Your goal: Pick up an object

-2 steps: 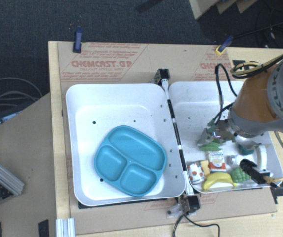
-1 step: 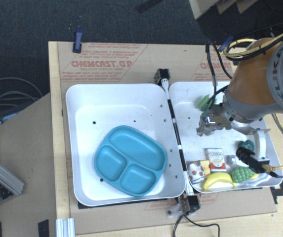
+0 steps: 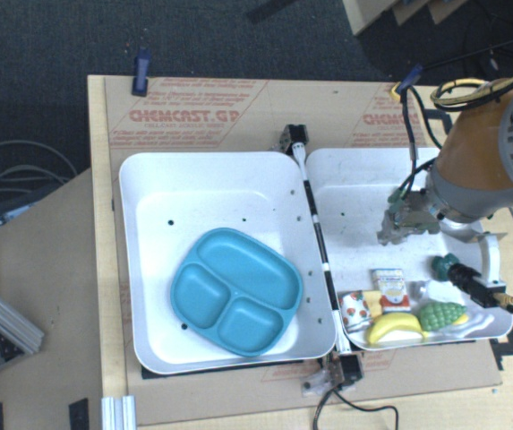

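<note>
My gripper (image 3: 397,227) hangs over the middle of the right bin (image 3: 354,186), above bare white floor, with nothing visible in it. Several small items crowd that bin's near edge. A yellow banana (image 3: 394,328) lies there, with a green bunch of grapes (image 3: 441,315) to its right. A small white carton with red print (image 3: 355,307) sits left of the banana. Just behind the banana stands a small box with an orange and white label (image 3: 389,285). These items lie nearer the front than the gripper and apart from it.
The left bin (image 3: 149,186) holds a blue divided plate (image 3: 235,290) with three compartments, in its near half. A black-edged divider (image 3: 314,222) separates the two bins. The arm (image 3: 484,164) comes in over the right bin's far right corner.
</note>
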Tool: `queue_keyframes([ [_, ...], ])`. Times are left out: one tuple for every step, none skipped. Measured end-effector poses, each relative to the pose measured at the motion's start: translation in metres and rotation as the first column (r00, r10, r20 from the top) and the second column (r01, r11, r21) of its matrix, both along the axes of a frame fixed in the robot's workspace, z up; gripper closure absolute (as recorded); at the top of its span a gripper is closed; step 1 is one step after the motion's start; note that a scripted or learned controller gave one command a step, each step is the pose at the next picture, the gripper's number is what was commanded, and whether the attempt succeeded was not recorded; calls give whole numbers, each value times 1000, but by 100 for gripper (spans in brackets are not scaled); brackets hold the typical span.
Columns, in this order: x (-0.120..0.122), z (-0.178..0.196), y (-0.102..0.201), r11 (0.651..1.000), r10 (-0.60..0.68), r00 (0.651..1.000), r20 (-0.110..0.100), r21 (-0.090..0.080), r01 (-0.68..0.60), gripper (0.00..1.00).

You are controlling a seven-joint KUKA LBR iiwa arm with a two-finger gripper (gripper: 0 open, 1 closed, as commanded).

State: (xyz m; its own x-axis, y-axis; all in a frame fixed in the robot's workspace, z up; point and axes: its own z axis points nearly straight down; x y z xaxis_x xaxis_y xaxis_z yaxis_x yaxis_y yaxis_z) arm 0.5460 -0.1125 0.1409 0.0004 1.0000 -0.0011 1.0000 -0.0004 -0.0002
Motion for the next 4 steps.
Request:
queue_keyframes([
  [58,73,-39,1000,1,1000,3,-1,-1,100],
  [58,72,-39,1000,1,1000,1,0,-1,0],
  [101,-57,-75,1000,0,1000,0,0,0,0],
  [103,-45,-75,1000,2,1000,5,-2,-2,100],
])
